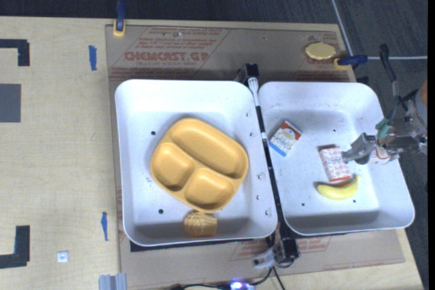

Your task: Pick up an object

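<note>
Two white bins sat side by side on the bench. The left bin (129,146) held a yellow divided tray (198,163) near its centre, tilted, with a small tan round item (200,223) just beside the tray at 6 o'clock, against the bin's near wall.

The right bin (387,214) held three things: a small white-and-blue carton (285,138) toward 10 o'clock from the bin's centre, a red-and-white packet (332,164) right of centre, and a banana (338,191) just at 6 o'clock from the packet, close to it; contact could not be judged.

The gripper (358,151) reached in from 3 o'clock, its tip at the packet's right edge. Whether the claw was released or clenched could not be told, and nothing was seen held in it.
</note>
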### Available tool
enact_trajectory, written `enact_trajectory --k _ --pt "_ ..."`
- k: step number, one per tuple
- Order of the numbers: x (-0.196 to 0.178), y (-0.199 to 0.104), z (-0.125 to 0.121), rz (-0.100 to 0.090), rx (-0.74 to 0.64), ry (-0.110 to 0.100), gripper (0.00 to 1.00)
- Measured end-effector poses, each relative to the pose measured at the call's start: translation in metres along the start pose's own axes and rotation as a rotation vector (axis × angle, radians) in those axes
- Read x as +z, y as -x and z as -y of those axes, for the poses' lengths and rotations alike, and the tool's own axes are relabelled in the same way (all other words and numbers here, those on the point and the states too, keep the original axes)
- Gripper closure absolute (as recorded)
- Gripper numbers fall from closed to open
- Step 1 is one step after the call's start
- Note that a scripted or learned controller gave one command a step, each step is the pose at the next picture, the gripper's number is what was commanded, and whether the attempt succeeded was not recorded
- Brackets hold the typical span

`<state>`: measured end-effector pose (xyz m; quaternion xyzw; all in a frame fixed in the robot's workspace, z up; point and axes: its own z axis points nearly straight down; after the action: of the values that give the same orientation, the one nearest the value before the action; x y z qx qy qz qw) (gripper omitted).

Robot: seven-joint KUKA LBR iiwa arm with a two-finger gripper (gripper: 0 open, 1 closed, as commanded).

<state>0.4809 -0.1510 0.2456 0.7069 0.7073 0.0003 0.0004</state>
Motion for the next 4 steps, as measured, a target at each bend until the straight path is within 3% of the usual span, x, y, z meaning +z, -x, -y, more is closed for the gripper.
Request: enact_trajectory --k 1,2,3,4 --pt "0.125 0.009 0.000 0.000 0.002 -0.001 0.00" --pt "0.158 -0.030 0.000 0.006 0.003 0.008 0.00" --pt "0.157 -0.055 -0.001 0.006 0.002 0.011 0.00" --pt "0.158 -0.054 -0.001 0.006 0.003 0.011 0.00"
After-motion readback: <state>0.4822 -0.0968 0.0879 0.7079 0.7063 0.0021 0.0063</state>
